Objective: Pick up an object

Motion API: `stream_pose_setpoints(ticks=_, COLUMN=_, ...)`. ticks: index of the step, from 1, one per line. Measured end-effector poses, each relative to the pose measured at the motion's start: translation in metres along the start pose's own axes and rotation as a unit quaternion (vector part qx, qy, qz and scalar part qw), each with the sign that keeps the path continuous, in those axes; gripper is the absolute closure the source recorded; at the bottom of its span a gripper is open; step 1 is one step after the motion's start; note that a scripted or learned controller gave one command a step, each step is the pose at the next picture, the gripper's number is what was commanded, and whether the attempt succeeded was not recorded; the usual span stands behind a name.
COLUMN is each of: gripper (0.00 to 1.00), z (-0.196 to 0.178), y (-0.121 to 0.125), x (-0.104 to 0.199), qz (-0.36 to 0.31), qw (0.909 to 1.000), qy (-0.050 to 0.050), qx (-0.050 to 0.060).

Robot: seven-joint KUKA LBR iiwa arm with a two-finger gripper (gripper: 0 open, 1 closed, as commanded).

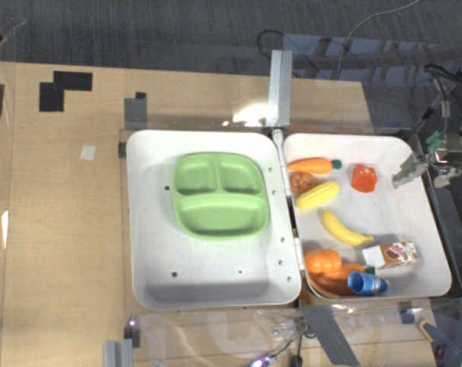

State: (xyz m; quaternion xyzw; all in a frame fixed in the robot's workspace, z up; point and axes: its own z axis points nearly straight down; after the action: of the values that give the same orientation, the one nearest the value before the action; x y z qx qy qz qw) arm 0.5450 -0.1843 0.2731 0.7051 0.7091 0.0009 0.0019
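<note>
Single overhead camera, slanted down on both bins (139,205).

Light wood counter (55,228) carries two shallow white bins side by side, edges touching: left bin (151,277), right bin (434,270). Black square markers (65,89) sit on the counter's far left, small pale tag (87,153) just below them.

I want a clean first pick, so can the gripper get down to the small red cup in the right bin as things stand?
Probably yes. The small red cup stands alone on the right white bin's floor, apart from the orange carrot and yellow banana, and the gripper sits just to its right with nothing between.
</note>
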Motion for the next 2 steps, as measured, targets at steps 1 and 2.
stream_pose_setpoints(ticks=1, gripper=0.0, z=0.121, y=0.047, x=0.032, qz=-0.007, qw=1.0, qy=0.001, qx=0.001)
stream_pose_setpoints(ticks=2, gripper=0.0, z=0.185, y=0.097, x=0.001, qz=-0.052, qw=0.9986, qy=-0.001, qx=-0.002)
